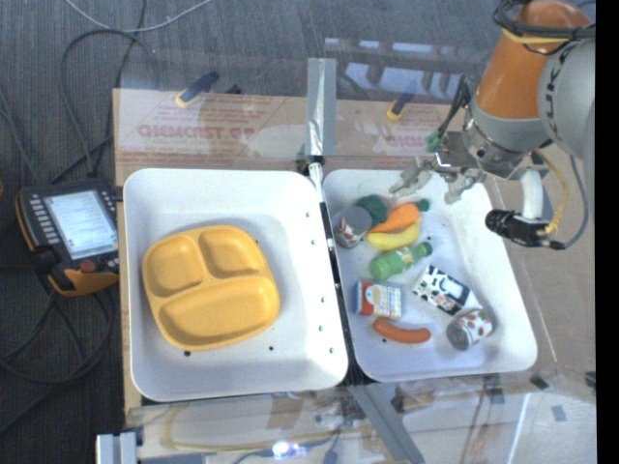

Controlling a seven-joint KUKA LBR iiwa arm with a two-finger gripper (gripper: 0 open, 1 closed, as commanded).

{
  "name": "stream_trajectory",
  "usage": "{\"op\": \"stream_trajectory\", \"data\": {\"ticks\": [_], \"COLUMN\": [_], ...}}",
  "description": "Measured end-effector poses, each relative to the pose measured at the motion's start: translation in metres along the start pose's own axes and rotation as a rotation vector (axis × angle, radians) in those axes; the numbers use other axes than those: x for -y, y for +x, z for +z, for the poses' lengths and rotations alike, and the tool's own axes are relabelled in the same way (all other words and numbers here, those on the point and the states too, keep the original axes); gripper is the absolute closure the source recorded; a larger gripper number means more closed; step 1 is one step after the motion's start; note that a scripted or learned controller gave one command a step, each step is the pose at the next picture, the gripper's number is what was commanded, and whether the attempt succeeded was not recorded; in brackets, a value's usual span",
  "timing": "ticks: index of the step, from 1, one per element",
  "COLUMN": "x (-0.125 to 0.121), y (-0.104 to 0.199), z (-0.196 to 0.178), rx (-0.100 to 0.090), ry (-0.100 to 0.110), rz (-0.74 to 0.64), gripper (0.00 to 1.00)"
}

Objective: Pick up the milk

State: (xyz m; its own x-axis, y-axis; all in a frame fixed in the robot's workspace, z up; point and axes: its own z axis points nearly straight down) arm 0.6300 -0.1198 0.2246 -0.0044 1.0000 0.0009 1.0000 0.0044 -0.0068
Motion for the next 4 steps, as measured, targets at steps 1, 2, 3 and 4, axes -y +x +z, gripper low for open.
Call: {"op": "stream_trajectory", "data": {"ticks": [1, 2, 3, 4], "x": [0.056, 0.097, 0.096, 0.091], "y": [-0.053, -0.065, -0.064, -0.026], "z": [0.043, 0.131, 0.124, 0.047], "rx": [0.003, -0.001, -0.003, 0.001], "ry": [0.001, -0.002, 0.001, 0.001], "rz": [0.078, 0.005, 0.003, 0.208], "gripper": [0.0, 0.0, 1.0, 1.0]}}
